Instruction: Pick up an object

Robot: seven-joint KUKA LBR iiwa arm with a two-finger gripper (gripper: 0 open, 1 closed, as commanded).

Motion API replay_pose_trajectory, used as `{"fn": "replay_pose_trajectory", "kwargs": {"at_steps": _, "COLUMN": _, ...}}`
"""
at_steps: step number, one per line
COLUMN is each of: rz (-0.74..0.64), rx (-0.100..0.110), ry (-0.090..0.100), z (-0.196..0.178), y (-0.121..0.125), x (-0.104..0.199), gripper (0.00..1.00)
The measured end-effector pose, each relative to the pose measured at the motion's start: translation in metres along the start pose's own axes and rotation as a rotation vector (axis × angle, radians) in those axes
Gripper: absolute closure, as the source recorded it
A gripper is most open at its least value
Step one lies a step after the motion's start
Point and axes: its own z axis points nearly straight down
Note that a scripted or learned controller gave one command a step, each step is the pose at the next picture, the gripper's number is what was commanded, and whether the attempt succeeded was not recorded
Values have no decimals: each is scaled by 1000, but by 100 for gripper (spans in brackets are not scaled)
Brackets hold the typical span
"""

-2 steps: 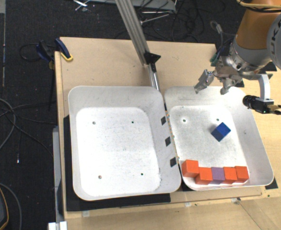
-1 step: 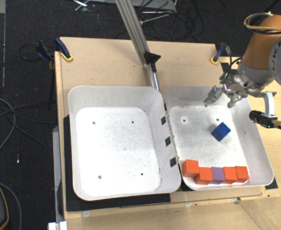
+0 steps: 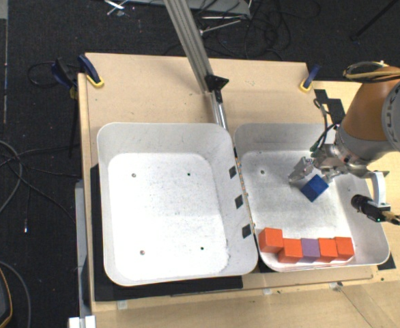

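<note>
- Arm (image 3: 374, 118) enters from 3 o'clock, orange band above the wrist, reaching over the right bin (image 3: 370, 248).
- Gripper (image 3: 308, 174) sits above the middle of the right bin, metal fingers pointing toward 8 o'clock.
- Blue cube (image 3: 315, 188) is right at the fingertips, tilted on a corner, touching or just under them. Can't tell if it is actually between the fingers or only beside them.
- Jaw state: cannot tell, the fingers blur into one grey lump at this angle.
- Row of blocks along the right bin's 6 o'clock wall: orange block (image 3: 272, 239) at the 9 o'clock end, set slightly higher than the rest, then a second orange block (image 3: 292, 250), a purple block (image 3: 310, 249), and two more orange blocks (image 3: 336, 249) touching each other toward 3 o'clock.
- The blue cube is well apart from that row, toward 12 o'clock of it.
- Left bin (image 3: 111, 183) lies at 9 o'clock of the right bin, rims touching.
- Both bins rest on the wooden bench (image 3: 152, 91).
</note>
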Motion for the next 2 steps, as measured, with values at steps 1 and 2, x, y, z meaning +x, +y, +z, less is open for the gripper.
{"fn": "replay_pose_trajectory", "kwargs": {"at_steps": 1, "rz": 1, "rx": -4, "ry": -1, "z": -4, "y": -49, "x": -20, "gripper": 0}}
{"fn": "replay_pose_trajectory", "kwargs": {"at_steps": 2, "rz": -2, "rx": -9, "ry": -2, "z": -13, "y": -46, "x": -18, "gripper": 100}}
